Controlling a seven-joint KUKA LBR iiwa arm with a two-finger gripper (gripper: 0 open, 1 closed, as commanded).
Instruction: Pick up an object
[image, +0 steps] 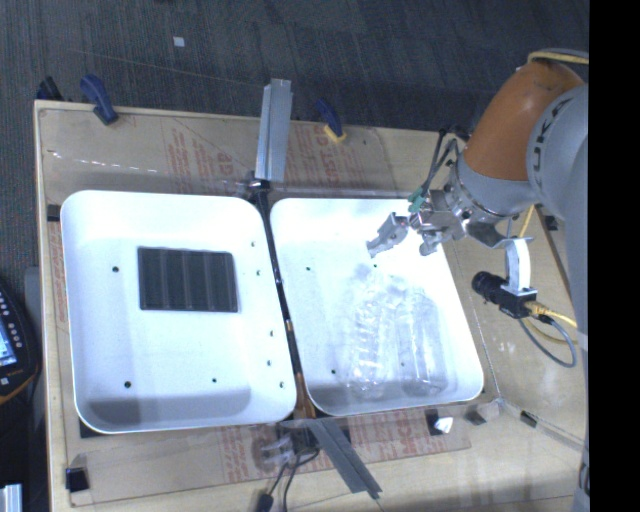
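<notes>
Clear plastic bottles (392, 335), two or three side by side, lie in the near half of the right bin (310, 300). A dark ribbed rectangular block (188, 279) lies flat in the middle of the left bin (90, 300). My gripper (405, 233) hangs over the far right corner of the right bin, above and behind the bottles. Its fingers (383, 238) stand apart with nothing between them.
A grey metal bar (272, 130) stands up behind the seam between the bins. Blue clamps (100, 98) hold the board's far edge. The right bin's far left part is bare white floor.
</notes>
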